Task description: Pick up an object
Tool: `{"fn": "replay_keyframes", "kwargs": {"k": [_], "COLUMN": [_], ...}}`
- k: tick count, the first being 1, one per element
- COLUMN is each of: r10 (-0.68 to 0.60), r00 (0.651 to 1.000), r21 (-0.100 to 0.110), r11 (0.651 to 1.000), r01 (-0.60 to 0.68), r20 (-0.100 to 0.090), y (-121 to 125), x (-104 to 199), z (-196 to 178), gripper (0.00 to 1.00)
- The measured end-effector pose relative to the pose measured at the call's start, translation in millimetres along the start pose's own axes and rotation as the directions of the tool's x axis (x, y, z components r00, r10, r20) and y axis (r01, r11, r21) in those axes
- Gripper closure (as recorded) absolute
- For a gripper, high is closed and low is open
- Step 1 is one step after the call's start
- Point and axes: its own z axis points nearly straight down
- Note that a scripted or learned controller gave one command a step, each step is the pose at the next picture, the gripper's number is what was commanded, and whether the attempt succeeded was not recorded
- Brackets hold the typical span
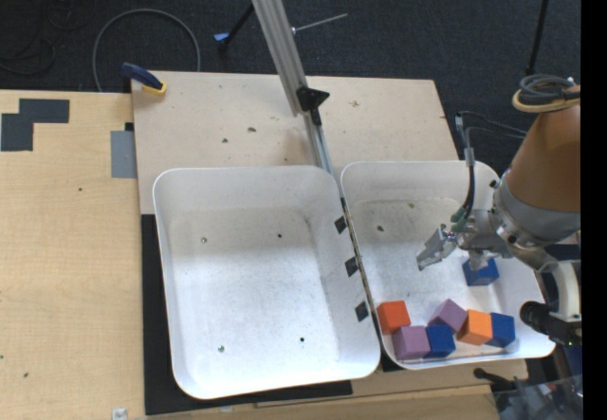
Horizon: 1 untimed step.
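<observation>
The arm reaches in from the right over the right bin (417, 183). Its gripper (438, 248) hangs above the middle of that bin's floor. A blue block (482, 270) lies just right of the gripper, partly under the wrist, and I cannot tell whether they touch. Along the bin's front edge sits a cluster of blocks: an orange one (393, 316), a purple one (411, 342), a blue one (439, 340), a second purple one (450, 316), a second orange one (476, 326) and another blue one (502, 328).
The left bin (190, 191) stands beside the right one, with a divider edge and black clips (350, 265) between them. A slanted metal rail (280, 39) rises behind the bins. Cables run along the arm at the right.
</observation>
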Motion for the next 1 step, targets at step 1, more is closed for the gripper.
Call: {"fn": "replay_keyframes", "kwargs": {"k": [1], "r10": [-0.007], "r00": [1.0], "r21": [-0.008], "r11": [1.0], "r01": [0.007], "r20": [0.003], "y": [-8.5], "x": [-27.8], "z": [-169.4], "gripper": [0.0]}}
